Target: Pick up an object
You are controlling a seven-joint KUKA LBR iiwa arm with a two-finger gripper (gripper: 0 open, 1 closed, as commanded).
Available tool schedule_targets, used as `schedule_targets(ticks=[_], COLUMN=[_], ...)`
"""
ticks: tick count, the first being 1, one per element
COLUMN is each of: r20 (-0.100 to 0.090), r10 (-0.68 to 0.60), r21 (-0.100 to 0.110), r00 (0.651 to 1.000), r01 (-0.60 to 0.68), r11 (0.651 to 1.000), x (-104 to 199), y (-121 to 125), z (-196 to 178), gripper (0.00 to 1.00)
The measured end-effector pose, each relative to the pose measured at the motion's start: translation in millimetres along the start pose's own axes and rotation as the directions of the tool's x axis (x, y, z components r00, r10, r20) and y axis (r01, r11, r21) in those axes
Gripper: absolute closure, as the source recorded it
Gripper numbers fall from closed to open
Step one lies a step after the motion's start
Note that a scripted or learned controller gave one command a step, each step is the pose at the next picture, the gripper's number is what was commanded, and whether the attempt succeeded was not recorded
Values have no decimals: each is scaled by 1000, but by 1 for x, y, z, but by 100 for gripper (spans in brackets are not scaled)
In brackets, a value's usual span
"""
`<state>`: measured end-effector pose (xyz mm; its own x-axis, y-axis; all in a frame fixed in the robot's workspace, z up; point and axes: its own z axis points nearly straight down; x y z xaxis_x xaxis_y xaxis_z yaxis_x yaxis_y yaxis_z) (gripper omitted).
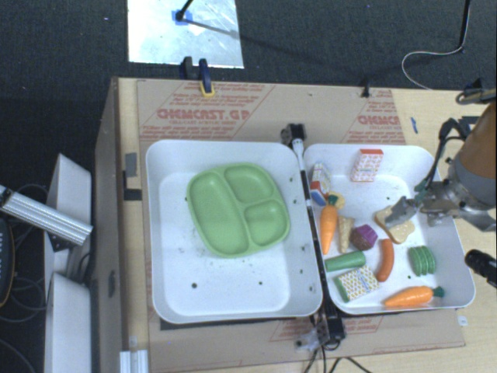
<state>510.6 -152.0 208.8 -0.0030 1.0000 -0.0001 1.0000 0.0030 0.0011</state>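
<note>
Left bin (167,286): green divided plate (238,209). Cardboard at frame top: red "CHEMCAST GP" print (203,114). Right bin (458,282): toy carrot (329,227), purple piece (363,236), red-and-white carton (366,165), its label unreadable, bread slice (396,226). Gripper (400,207), centre right, over the bread; finger state indiscernible.

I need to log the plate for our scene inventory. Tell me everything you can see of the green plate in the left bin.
The green plate is pale green and looks like matte plastic, with rounded corners and three compartments: one long section and two smaller ones. It lies flat, turned at a slant, near the middle of the left bin, on its white floor. Nothing lies in it, and nothing else touches it.
</note>
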Motion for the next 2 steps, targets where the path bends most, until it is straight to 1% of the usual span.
schedule_targets(ticks=[1, 2], r20=[1, 5], r10=[1, 1], r21=[-4, -9], r00=[1000, 1000], r01=[-1, -1], r11=[1000, 1000], x=[-14, -15], y=[44, 45], z=[120, 108], gripper=[0, 100])
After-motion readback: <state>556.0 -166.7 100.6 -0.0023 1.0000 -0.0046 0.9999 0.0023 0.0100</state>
